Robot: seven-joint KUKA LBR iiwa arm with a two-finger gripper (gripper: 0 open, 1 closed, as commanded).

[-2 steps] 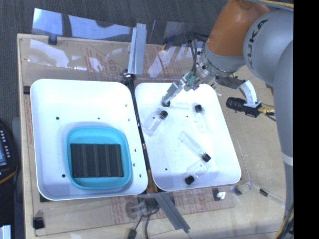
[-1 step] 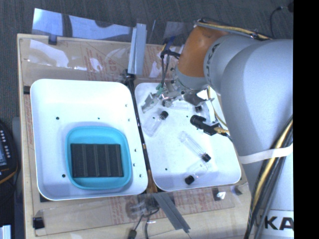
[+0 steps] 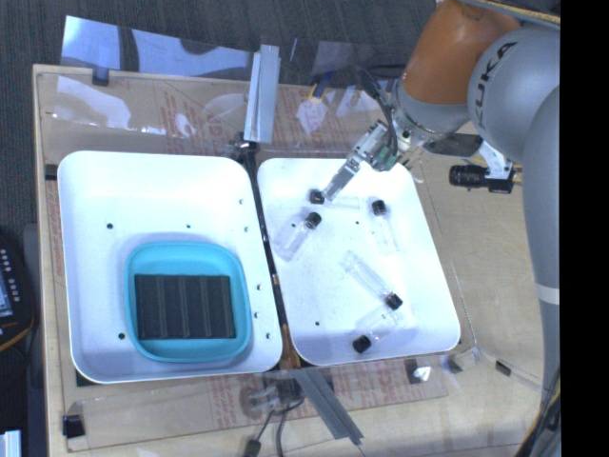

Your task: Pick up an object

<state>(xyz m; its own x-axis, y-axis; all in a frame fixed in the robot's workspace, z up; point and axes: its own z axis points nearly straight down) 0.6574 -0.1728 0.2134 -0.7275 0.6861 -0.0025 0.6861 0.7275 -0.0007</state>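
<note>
— Two shallow white bins (image 3: pixel 430 312) sit on the bench; where's the gripper (image 3: pixel 320 196)?

— Over the right bin's far side, whether clenched or released I cannot tell. A clear plastic vial with black cap (image 3: pixel 299 236) lies just below its tip.

arm (image 3: pixel 514 74) cropped at right edge

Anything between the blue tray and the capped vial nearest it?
Camera view: bare white bin floor and the rims where both bins meet, between blue tray and vial.

Blue tray (image 3: pixel 189 251) (left white bin (image 3: pixel 86 188))
</note>
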